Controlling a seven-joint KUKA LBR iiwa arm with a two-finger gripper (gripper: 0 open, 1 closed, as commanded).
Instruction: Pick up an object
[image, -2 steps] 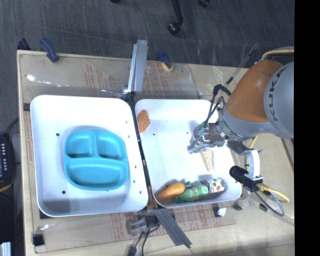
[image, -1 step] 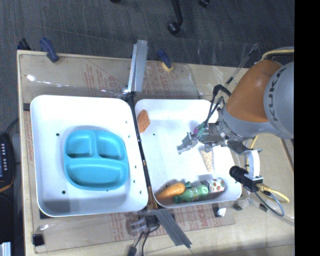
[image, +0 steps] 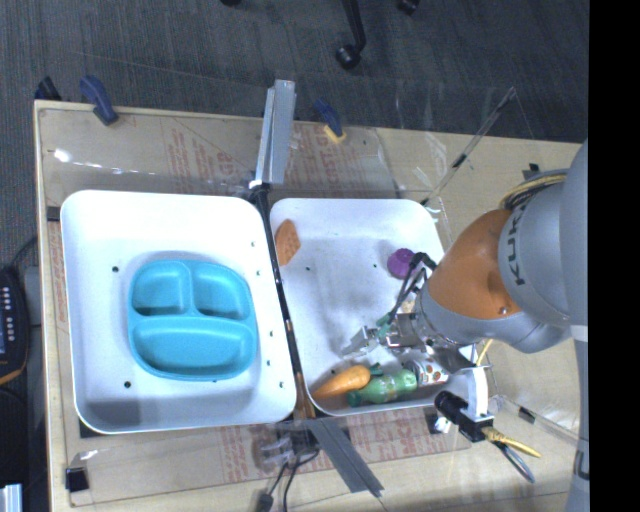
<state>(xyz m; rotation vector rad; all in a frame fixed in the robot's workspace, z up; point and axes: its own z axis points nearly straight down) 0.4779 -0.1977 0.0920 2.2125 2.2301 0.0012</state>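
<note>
In the right bin (image: 330, 225) lie an orange carrot (image: 340, 380) and a green bottle (image: 392, 384) along the near wall, a purple object (image: 401, 262) toward the far right, and a brown oval piece (image: 287, 241) against the left wall. My gripper (image: 378, 335) hangs low over the bin's near right part, just above the carrot and bottle. The wrist hides whether anything sits between its tips.
The left bin (image: 90, 230) holds a blue three-compartment tray (image: 192, 318). A metal divider rail (image: 273, 130) runs between the bins. Blue clamps (image: 98, 98) sit at the bench's far edge. The arm's orange band (image: 470, 275) covers the right bin's right wall.
</note>
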